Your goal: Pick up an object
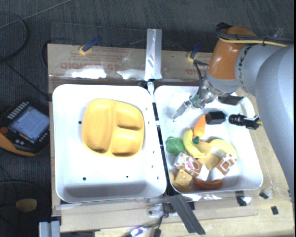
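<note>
The right bin [246, 179] holds a pile of toy food in its near half: an orange carrot [201, 126], a yellow banana [189, 142], a green piece [175, 145], two small printed cartons [190, 166] [226, 164], a red sausage [207, 184] and a yellow-brown chunk [182, 179]. My gripper [183, 108] hangs over the far left part of this bin, slanting down toward the bin's floor. It is left of and beyond the carrot, apart from the pile. Nothing is visibly held. The grey arm with its orange band [227, 58] reaches in from the upper right.
The left bin [69, 181] holds a yellow divided plate [112, 127]. A ridge [158, 132] separates the two bins. Black fittings [244, 119] sit at the right bin's far side by the arm. A handheld control unit [23, 127] lies on the floor to the left.
</note>
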